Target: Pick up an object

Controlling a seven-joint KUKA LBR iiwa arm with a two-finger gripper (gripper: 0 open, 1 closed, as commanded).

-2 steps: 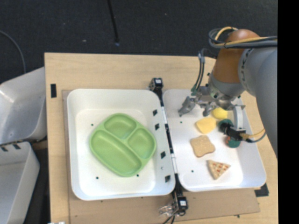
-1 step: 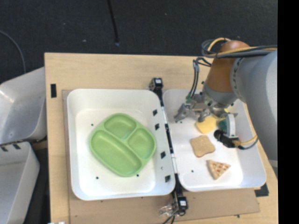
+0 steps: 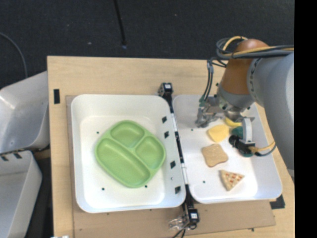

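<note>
Nearest you, the pizza slice (image 3: 231, 179) and toast (image 3: 214, 154) lie loose in the right bin (image 3: 267, 182), easy targets. The tool (image 3: 205, 117) hangs just beside the yellow cheese wedge (image 3: 218, 132); you cannot tell its state.

The bench (image 3: 124, 76) is pale tan wood, set against a dark charcoal floor (image 3: 99, 19). Both bins are plain white: the left bin (image 3: 84, 187) and the right bin (image 3: 262, 182). In the left bin lies a light green divided plate (image 3: 130, 152), one even shade across its compartments. In the right bin, the toy cheese wedge (image 3: 218, 132) is pale yellow, the toy bread slice (image 3: 214, 155) is light brown with a darker crust edge, and the toy pizza slice (image 3: 231, 179) is tan with small red spots. The arm (image 3: 275, 78) is grey, with an orange band (image 3: 240, 73) above the wrist.
</note>
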